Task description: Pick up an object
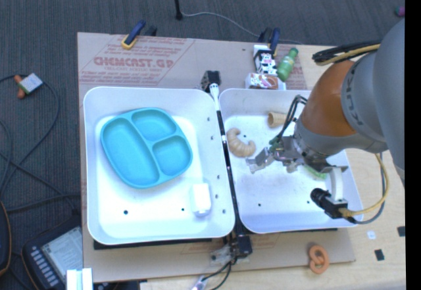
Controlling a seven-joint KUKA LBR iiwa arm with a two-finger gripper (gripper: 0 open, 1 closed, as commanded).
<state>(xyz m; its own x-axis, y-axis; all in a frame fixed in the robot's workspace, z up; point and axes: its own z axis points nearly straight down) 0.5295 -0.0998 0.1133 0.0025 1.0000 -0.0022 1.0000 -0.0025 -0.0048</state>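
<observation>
The grey arm (368,104) with its orange band is reaching in from the right of the frame and hanging over the right bin (289,219), its wrist sitting near the bin's middle. The gripper (263,158) is pointing toward the left, low over the bin floor, and its metal tip is lying just to the right of a curled tan croissant-like object (239,142). Whether the jaws are parted or closed cannot be told from this slanted view, and nothing is visibly sitting between them. The croissant-like object is resting in the upper left part of the right bin, close to the wall shared with the left bin (99,216). A small tan cone-like piece (277,118) is lying near the top edge of the right bin, partly behind the arm.

In the left bin, a blue divided plate (145,146) is lying in the upper left part, and a small white block (200,198) is sitting near the lower right corner. Above the right bin, on the brown board (131,62), a green bottle (287,64) is lying beside a small printed carton (264,72). An orange ring (318,257) is resting on the board below the right bin.
</observation>
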